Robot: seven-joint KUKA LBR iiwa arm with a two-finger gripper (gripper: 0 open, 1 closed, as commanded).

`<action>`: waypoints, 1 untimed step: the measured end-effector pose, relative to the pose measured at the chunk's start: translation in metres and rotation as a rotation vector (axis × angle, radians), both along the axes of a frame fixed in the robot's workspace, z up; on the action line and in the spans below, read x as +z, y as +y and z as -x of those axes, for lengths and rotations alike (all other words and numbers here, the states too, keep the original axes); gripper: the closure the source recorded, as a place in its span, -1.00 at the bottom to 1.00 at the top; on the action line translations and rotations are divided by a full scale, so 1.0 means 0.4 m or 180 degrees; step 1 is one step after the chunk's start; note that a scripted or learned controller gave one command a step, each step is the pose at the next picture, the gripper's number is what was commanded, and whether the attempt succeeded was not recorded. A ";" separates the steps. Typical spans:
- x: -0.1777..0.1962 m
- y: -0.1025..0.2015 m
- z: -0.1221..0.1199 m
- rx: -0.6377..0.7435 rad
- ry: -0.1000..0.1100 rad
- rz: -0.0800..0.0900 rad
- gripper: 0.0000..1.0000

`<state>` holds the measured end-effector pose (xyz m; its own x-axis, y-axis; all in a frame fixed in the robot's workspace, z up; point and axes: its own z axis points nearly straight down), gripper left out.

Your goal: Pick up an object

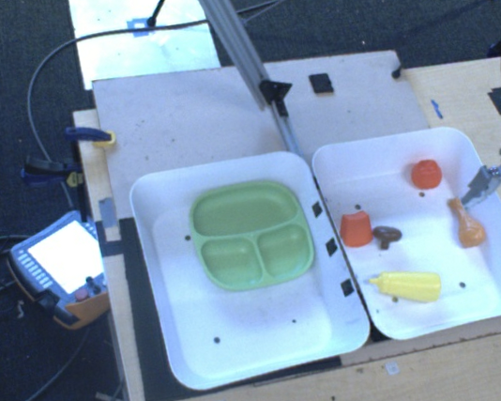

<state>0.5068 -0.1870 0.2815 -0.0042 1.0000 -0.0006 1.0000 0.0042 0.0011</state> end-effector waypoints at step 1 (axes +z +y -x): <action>0.001 0.000 0.000 0.0000 -0.0003 0.0001 -1.00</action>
<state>0.5070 -0.1870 0.2819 -0.0043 1.0000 -0.0009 1.0000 0.0043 0.0021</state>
